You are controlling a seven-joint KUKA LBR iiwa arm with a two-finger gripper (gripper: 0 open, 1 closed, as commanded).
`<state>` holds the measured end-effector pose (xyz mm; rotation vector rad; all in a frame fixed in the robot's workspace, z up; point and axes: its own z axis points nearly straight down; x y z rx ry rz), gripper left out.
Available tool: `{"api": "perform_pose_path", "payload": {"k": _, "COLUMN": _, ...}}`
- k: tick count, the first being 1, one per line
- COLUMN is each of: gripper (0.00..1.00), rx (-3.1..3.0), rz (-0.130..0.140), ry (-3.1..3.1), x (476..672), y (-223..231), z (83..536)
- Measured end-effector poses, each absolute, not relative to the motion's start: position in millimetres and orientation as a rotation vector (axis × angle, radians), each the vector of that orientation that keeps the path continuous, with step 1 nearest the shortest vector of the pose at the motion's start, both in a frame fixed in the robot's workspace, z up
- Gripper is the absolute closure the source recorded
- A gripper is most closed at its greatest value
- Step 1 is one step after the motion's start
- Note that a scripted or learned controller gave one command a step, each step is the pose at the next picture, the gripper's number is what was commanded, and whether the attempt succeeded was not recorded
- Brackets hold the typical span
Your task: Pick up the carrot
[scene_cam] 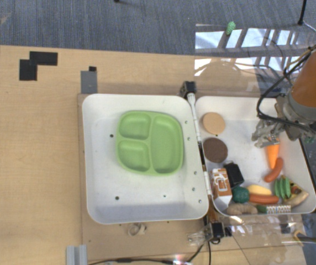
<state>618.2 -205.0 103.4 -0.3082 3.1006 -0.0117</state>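
The carrot (272, 155) is a short orange cone lying in the right bin (241, 112), near its right wall, broad end pointing away from me. My gripper (267, 138) hangs right over that broad end, open, its metal fingers (258, 135) spread to either side of the carrot's top. The carrot rests on the bin floor with its tip beside a red sausage (274, 170).
The right bin also holds a tan disc (213, 123), a brown disc (215, 149), a black block (234, 174), a small box (220, 182), broccoli (240, 194) and several more toy foods along the front. The left bin (100, 164) holds a green divided plate (149, 142).
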Motion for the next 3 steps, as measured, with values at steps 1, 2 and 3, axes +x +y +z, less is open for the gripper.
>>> {"api": "perform_pose_path", "payload": {"k": 1, "gripper": 0.0, "rx": -0.309, "rz": -0.011, "ry": 3.101, "x": 618.0, "y": -205, "z": 103}}
{"api": "perform_pose_path", "payload": {"k": 2, "gripper": 0.0, "rx": -0.573, "rz": -0.007, "ry": 3.075, "x": 584.9, "y": -205, "z": 89}}
{"api": "perform_pose_path", "payload": {"k": 3, "gripper": 0.0, "rx": -0.675, "rz": -0.011, "ry": 3.054, "x": 562.1, "y": -206, "z": 89}}
